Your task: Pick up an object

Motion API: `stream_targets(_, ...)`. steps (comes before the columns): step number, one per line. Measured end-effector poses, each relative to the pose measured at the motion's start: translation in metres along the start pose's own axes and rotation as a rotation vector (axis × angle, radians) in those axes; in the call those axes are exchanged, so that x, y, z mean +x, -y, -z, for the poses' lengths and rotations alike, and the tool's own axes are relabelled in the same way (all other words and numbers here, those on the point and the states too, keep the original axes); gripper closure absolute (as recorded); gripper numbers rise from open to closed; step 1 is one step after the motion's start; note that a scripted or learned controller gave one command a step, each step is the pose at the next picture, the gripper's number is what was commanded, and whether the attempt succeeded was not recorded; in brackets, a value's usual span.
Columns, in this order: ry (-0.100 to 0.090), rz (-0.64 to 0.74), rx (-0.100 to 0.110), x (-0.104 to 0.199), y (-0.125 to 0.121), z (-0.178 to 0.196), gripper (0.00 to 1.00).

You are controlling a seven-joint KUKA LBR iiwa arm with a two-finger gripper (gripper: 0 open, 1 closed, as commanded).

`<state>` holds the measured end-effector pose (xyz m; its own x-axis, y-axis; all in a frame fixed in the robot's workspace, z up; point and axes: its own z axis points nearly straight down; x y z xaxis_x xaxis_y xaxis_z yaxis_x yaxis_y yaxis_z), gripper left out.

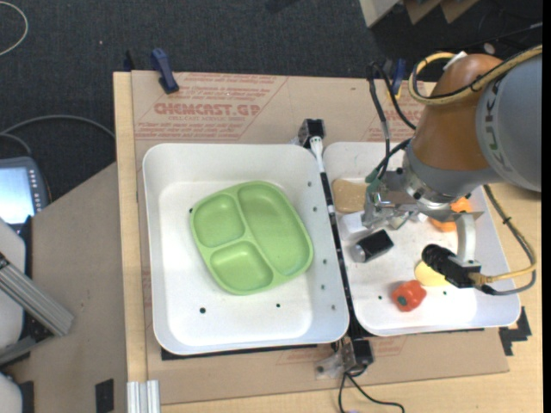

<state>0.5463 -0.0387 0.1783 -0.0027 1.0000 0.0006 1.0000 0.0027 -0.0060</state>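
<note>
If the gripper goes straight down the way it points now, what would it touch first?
Probably the small black object lying just below the gripper in the right bin; depth is unclear from this slanted view.

Even, bright overhead light washed the white bins (164, 231) nearly featureless; soft shadows lay under the green tray (250, 237). Beyond the bins, the dark floor stayed dim, slightly grainy.

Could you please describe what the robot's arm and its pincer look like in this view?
The arm is bulky and grey, with a glossy orange band above the wrist and dark lettering on its grey shell. Black and yellow cables loop alongside it. The pincer is small, metallic and silver-grey.
</note>
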Motion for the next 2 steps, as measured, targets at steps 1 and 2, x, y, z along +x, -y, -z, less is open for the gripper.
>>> stream_targets(1, -0.002, 0.003, -0.004, 0.0594, 0.0365, 0.0393, 1.00)
stream_targets(2, 0.000, -0.002, -0.006, 0.0560, 0.0347, 0.0481, 1.00)
